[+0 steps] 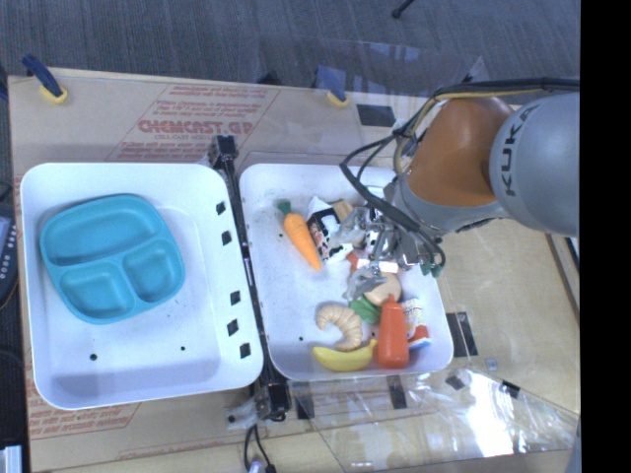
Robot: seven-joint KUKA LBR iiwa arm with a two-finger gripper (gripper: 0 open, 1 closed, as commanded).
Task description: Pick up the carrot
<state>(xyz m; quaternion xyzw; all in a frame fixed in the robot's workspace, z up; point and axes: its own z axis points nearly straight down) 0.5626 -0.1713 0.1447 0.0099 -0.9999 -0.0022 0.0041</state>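
The orange carrot [301,237] with a green top lies in the right bin [268,294], near its upper left, pointing down and right. My gripper [368,254] hangs over the middle of that bin, to the right of the carrot and apart from it. It sits low above a cluster of toy items. Nothing from the bin is visibly lifted.
A black-and-white item [323,230] lies just right of the carrot. A croissant [340,321], banana [343,358], red bottle [392,335] and green piece [366,308] crowd the bin's lower right. The left bin [39,363] holds a blue divided plate [110,256].
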